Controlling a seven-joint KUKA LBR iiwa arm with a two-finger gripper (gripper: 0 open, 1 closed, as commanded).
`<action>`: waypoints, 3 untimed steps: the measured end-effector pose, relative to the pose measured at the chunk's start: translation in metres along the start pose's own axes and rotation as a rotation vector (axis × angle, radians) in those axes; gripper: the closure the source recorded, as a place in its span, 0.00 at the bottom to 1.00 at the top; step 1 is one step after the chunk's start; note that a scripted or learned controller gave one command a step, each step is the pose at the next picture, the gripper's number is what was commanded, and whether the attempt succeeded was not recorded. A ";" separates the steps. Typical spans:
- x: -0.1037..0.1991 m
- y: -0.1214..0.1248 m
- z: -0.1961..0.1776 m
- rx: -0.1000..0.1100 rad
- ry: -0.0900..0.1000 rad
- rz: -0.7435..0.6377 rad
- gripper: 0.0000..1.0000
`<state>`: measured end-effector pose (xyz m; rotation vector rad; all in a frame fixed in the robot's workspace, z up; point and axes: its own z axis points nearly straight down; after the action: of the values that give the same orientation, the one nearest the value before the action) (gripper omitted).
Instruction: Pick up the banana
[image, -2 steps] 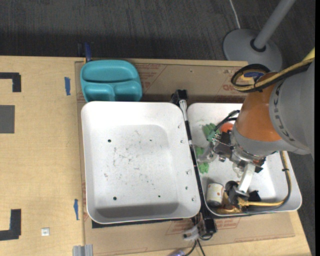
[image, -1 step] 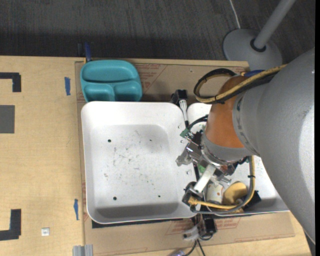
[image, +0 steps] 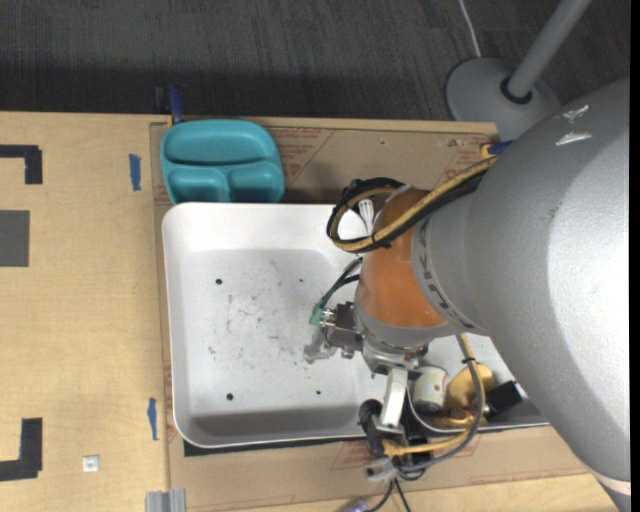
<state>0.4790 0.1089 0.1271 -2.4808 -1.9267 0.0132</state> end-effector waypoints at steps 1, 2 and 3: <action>0.061 0.033 -0.124 -0.007 0.005 -0.297 0.00; 0.114 0.012 -0.006 -0.004 0.004 -0.502 0.00; 0.104 -0.027 0.018 -0.004 0.005 -0.502 0.00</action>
<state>0.4786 0.2167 0.1082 -1.9235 -2.4811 0.0032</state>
